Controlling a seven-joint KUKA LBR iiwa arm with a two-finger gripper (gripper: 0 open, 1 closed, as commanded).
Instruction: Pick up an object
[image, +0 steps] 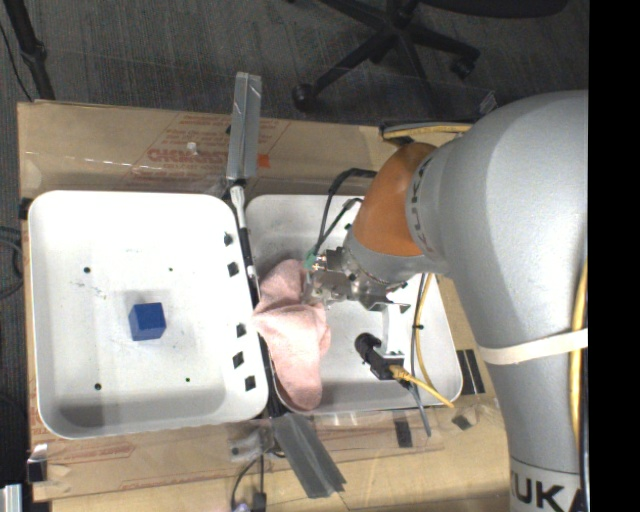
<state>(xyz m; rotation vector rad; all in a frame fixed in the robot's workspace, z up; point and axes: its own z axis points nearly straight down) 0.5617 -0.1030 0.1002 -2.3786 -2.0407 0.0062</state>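
A pink cloth (292, 335) lies crumpled in the right bin (440, 375), bunched against that bin's left wall and reaching toward its near edge. It looks soft, light and limp, likely to sag and slip unless pinched at a raised fold near its upper end. The gripper (322, 282) sits at the cloth's far end, beside the dividing wall; whether it has hold of anything cannot be told. A small blue cube (147, 320) rests in the left bin (60, 230), well apart.
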